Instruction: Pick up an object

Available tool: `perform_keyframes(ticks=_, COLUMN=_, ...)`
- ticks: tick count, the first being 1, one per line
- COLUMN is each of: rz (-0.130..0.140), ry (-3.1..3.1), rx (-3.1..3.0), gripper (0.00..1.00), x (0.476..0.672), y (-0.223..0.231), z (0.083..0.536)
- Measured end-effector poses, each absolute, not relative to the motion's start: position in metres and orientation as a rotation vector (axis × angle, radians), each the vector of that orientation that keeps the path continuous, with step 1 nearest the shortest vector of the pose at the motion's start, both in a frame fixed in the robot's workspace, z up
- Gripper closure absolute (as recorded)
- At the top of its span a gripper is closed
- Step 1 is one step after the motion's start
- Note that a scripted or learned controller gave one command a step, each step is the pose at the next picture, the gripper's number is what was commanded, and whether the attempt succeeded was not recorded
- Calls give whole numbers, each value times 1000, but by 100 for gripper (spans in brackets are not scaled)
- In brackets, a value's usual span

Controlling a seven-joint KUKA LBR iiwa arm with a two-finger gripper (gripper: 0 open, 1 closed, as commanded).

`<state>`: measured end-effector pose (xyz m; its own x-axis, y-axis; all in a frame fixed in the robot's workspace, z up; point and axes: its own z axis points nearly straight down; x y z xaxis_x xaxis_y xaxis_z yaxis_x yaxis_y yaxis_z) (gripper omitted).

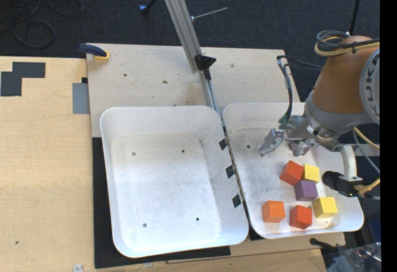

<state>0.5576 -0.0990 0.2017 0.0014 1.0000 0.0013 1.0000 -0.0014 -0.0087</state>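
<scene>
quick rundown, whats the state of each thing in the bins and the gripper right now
gripper: over the right bin, above and left of the blocks, nothing seen between its fingers
right bin: holds all six blocks
left bin: flat on the bench
red-orange block: resting, nearest the gripper
upper yellow block: resting
purple block: resting
orange block: resting
red block: resting
lower yellow block: resting

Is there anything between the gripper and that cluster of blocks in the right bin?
Nothing visible. The gripper sits over bare floor of the right bin, and the nearest block, the orange-red block, lies just down-right of it with open bin floor between.
</scene>
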Motion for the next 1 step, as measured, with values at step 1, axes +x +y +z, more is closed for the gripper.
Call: perform_keyframes(ticks=1, rz=8, ry=-2214, rx=-2219, gripper=0, x=554, y=-100, z=158)
